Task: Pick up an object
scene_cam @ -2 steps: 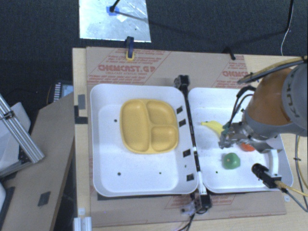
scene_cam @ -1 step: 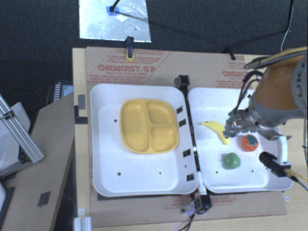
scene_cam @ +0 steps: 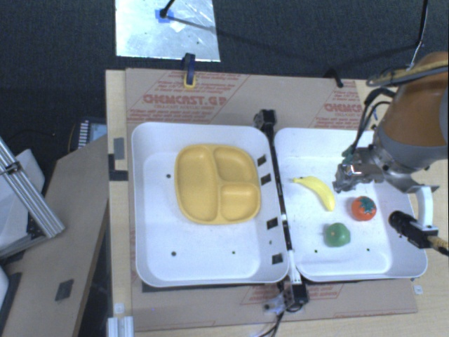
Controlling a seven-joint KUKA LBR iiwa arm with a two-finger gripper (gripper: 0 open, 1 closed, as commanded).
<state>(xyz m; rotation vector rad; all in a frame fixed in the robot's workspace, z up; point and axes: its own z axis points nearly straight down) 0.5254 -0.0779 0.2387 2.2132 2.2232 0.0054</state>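
In the right bin (scene_cam: pixel 309 262), nearest me, sits a green fruit (scene_cam: pixel 337 234), then an orange one (scene_cam: pixel 363 208). The banana (scene_cam: pixel 317 190) lies just left of the gripper (scene_cam: pixel 346 177), long axis slanting near-right to far-left. Its grip I cannot tell; nothing looks held.

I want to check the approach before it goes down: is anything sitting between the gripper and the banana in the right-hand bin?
Nothing visible does. The gripper hangs just right of the banana, with bare bin floor between them. The tomato and green fruit lie lower, off that line.
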